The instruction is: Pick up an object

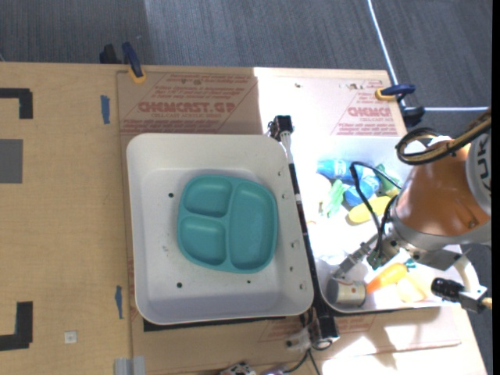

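Observation:
My gripper (353, 266) hangs low over the front left part of the right bin (312, 209), below the arm's orange band (437, 198). Just in front of it lies a small pale block (349, 291). An orange piece (388, 276) and a yellow piece (410, 289) lie to its right, partly under the arm. Further back in the same bin sit a blue item (334, 168), a green item (336, 198) and a yellow item (367, 209). Glare washes out this bin's floor. I see nothing clearly held.
The left bin (148, 209) holds a teal divided plate (228, 221). A black divider strip (295, 201) runs between the bins. Cables loop over the arm at the right. Cardboard sheets and clamps lie behind the bins.

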Action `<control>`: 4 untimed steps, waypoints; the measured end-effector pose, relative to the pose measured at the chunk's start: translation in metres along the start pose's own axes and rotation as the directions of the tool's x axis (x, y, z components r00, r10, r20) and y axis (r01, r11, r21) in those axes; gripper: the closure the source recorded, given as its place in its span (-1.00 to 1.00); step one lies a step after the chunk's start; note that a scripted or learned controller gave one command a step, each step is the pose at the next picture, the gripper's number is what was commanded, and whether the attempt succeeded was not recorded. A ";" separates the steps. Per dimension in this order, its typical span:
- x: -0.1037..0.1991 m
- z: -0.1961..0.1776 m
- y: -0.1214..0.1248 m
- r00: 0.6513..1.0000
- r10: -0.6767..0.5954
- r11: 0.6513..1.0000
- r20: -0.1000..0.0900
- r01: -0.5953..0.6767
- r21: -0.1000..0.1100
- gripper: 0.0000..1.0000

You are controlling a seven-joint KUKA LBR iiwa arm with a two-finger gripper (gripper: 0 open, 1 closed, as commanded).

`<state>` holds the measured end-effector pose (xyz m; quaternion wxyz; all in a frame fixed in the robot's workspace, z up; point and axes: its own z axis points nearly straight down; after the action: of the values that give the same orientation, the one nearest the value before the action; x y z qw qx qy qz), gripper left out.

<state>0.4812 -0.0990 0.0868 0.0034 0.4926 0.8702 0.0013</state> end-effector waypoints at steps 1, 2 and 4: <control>-0.013 0.000 -0.006 0.938 -0.347 0.938 0.004 0.347 -0.002 -1.00; -0.008 -0.002 0.016 0.595 -0.803 0.595 0.019 0.803 -0.004 -1.00; -0.007 -0.004 0.014 0.308 -0.951 0.308 0.037 0.951 0.008 -1.00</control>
<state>0.4969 -0.0983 0.0909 0.0222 -0.1134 0.9933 -0.0028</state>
